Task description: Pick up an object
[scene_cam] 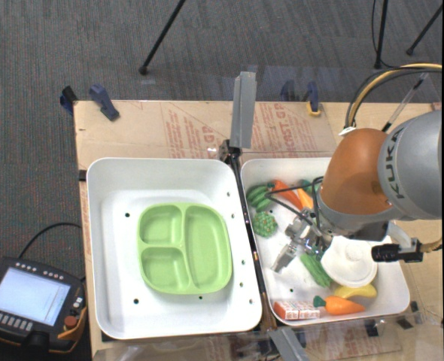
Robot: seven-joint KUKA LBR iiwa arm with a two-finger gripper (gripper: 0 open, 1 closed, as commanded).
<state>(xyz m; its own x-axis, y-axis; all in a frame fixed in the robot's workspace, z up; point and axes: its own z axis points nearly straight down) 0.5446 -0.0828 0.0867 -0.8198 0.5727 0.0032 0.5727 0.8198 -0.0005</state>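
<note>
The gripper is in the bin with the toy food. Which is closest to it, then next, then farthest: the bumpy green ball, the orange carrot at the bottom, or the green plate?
From the gripper:
1. Bumpy green ball, just up and left, same bin.
2. Orange carrot, lower right, by the bin's near edge.
3. Green plate, in the left bin.

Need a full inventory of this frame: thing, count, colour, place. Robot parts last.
Bins: 2, white, side by side on the bench; left bin, right bin.
Divided plate: 1, light green, three compartments, middle of the left bin.
Carrots: 2, orange; one at the right bin's front edge, one near its back.
Banana: 1, yellow, right bin, just behind the front carrot.
Cup: 1, white, right bin, under the arm.
Green vegetables: several, right bin; one round and bumpy, others long.
Small box: 1, red and white, front of the right bin.
Handheld controller: 1, dark, on the floor at lower left.
Arm: 1, grey with orange band, over the right bin.
Gripper: 1, metal, low in the right bin.
</note>
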